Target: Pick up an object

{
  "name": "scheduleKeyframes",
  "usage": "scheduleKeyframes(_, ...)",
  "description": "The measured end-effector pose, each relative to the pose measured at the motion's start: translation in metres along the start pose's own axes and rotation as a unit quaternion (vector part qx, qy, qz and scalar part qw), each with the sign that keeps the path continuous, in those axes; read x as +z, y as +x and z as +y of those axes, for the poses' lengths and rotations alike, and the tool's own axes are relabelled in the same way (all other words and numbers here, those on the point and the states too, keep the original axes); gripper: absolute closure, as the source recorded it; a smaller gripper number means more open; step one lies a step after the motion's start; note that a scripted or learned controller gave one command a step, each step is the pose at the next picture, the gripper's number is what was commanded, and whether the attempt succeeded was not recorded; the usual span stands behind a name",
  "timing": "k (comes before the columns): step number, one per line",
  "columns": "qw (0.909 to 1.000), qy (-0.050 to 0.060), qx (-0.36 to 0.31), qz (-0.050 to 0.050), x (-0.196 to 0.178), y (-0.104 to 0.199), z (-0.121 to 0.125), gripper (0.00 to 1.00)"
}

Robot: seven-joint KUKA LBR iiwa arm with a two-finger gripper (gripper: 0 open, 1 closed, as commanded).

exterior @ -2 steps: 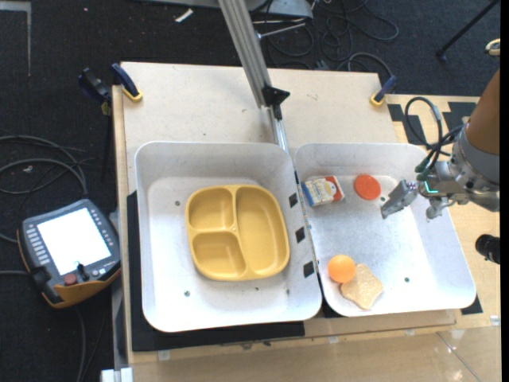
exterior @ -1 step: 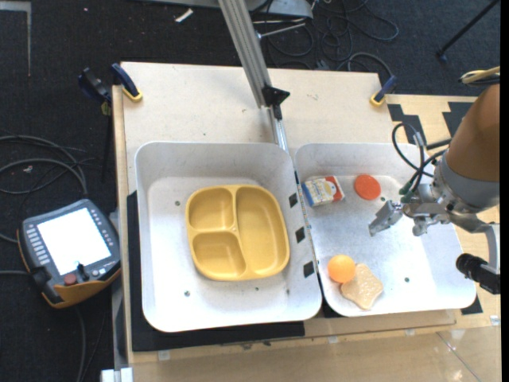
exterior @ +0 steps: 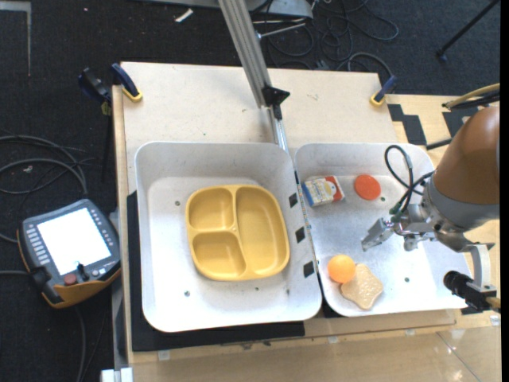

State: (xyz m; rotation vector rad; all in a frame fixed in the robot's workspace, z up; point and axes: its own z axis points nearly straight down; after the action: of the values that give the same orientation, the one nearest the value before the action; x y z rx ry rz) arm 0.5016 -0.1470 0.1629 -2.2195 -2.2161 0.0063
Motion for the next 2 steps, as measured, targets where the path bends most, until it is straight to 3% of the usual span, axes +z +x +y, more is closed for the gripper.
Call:
scheduleKeyframes(1,1.0000,0.000,0.000,0.000,0.059,-0.007,-0.006,0.00)
scheduleKeyframes(2,1.0000,-0.004,0.000,0.000,0.045,-0.007,-0.004,1.00)
